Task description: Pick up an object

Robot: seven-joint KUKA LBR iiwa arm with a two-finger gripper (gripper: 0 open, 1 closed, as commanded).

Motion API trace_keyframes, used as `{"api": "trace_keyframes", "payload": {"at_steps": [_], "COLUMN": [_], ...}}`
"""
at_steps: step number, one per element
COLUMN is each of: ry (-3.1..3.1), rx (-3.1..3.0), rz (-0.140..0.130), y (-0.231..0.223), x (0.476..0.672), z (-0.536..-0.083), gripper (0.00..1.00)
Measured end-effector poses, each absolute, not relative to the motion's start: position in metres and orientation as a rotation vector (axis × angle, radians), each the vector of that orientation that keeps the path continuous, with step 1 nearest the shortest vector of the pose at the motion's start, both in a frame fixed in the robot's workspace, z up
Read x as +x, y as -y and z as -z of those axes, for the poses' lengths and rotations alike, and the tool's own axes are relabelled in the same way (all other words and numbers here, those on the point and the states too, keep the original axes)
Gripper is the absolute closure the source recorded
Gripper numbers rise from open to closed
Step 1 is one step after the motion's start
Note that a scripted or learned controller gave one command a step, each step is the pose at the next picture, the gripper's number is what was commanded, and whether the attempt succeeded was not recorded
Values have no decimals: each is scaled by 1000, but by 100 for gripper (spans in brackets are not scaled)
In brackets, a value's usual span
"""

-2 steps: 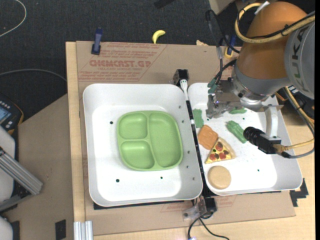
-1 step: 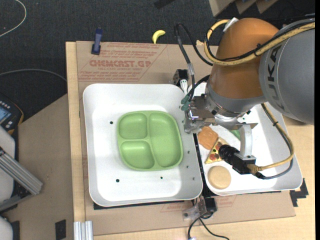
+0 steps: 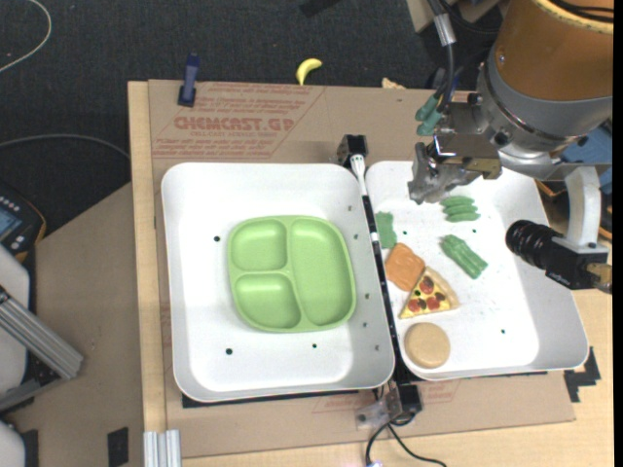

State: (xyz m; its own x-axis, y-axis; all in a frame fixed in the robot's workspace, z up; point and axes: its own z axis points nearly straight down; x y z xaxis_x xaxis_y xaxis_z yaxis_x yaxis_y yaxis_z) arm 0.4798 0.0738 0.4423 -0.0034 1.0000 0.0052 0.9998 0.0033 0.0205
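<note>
1. A green divided plate [image 3: 291, 285] is lying in the left bin [image 3: 190, 261].
2. Toy foods are sitting in the right bin [image 3: 526, 329]: pizza slice [image 3: 429, 295], cookie [image 3: 426, 344], green pieces [image 3: 463, 256].
3. The gripper [image 3: 428, 185] is hovering over that bin's far end; whether it is grasping anything I cannot tell.

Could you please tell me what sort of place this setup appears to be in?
Probably a robotics lab test bench: two white bins sit on cardboard, a KUKA arm's gripper hangs over toy food such as a pizza slice, and loose cables cross dark carpet.
</note>
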Motion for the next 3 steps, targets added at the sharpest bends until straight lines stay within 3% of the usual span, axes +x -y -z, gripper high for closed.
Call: {"api": "trace_keyframes", "payload": {"at_steps": [1,3], "ry": [-2222,-2221], "rx": [2227,2229], "rz": [8,8], "y": [-71,-12], "x": [479,479], "z": [-371,-264], "gripper": [100,100]}}
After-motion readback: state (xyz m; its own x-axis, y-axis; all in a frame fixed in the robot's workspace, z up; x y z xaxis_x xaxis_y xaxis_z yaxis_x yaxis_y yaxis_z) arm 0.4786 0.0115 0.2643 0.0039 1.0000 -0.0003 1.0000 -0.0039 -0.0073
